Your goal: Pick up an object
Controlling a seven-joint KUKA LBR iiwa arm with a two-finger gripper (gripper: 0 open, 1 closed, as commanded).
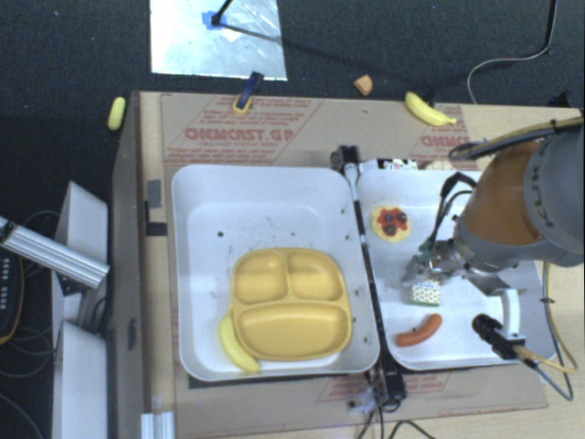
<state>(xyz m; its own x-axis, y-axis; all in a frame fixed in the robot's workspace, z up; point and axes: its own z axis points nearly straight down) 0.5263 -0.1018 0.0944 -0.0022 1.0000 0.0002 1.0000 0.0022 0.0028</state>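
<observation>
My gripper (428, 273) hangs low over the middle of the right bin (388, 346), reaching in from the right. Directly under its tip lies a small white speckled block (425, 293). A red sausage (419, 331) lies near the bin's front edge, just below the block. A small round pizza toy (392, 223) with red dots sits at the bin's back left. Nothing shows between the fingers.
The left bin (196, 208) holds a yellow divided plate (291, 302) and a yellow banana (236, 347) at its front left. Outside the bins, a banana (428, 110), a tan piece (364, 85) and a yellow piece (116, 112) lie on the bench.
</observation>
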